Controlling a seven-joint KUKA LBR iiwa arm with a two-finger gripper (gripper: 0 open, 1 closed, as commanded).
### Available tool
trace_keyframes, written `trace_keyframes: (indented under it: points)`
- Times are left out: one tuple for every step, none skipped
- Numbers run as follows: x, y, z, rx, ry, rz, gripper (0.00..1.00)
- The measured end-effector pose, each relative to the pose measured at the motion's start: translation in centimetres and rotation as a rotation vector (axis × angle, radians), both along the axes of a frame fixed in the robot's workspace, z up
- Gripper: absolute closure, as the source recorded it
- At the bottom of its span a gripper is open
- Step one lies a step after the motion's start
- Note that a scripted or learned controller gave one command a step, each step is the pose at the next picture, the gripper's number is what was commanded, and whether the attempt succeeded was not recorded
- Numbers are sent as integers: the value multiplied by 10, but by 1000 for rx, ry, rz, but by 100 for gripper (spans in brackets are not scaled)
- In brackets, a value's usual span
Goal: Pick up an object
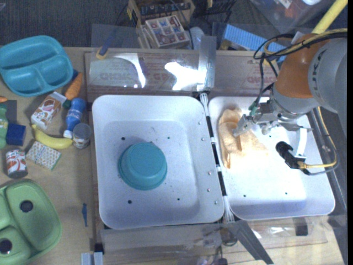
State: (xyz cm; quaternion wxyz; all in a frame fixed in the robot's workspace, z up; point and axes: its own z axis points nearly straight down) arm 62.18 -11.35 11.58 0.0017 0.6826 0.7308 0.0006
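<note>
Cloth (pixel 236 138) in the right bin (pixel 287 200) looks limp and light, best pinched at a raised fold; I cannot tell the pincer's (pixel 246 123) opening.

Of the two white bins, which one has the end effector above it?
The right bin: the end effector hangs over its left part, at a tan object. The left bin holds just a teal bowl.

no legible text, labels too blurred

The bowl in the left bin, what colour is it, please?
Teal blue, seen in the camera view: bowl.
</note>
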Motion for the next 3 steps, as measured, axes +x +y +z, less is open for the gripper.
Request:
trace_keyframes:
  points:
    - [9, 2, -23, -1, -7, 171, 0]
    - [11, 3, -12, 1, -13, 170, 100]
    - [41, 73, 121, -1, -1, 322, 100]
